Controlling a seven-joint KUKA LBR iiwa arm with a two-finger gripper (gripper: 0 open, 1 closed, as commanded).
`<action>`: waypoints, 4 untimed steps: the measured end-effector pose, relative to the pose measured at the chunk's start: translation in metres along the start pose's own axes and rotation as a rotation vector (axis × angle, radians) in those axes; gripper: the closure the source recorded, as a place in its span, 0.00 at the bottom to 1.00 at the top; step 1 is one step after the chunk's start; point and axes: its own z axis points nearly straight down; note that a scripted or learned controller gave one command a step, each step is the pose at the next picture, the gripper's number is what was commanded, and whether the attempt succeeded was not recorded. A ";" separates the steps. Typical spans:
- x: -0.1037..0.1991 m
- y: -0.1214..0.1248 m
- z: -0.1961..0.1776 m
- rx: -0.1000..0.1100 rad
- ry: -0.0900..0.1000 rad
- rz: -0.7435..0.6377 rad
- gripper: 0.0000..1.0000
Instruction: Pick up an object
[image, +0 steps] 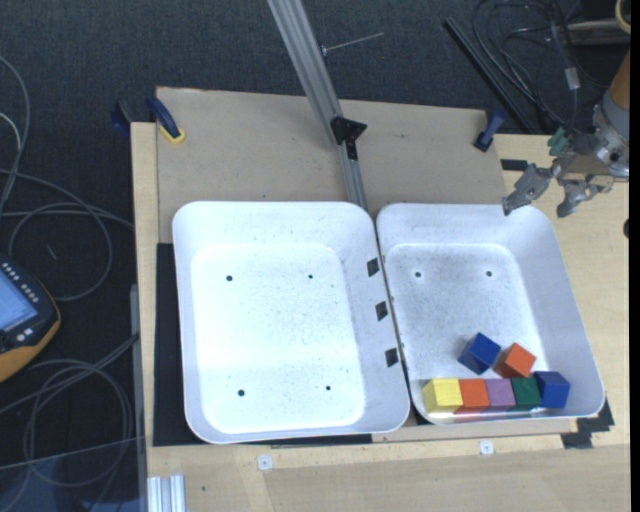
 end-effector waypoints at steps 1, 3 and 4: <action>0.027 -0.038 0.124 0.009 0.004 0.002 0.00; 0.038 -0.103 0.178 0.005 0.006 -0.004 0.00; 0.033 -0.102 0.163 -0.003 0.001 0.002 1.00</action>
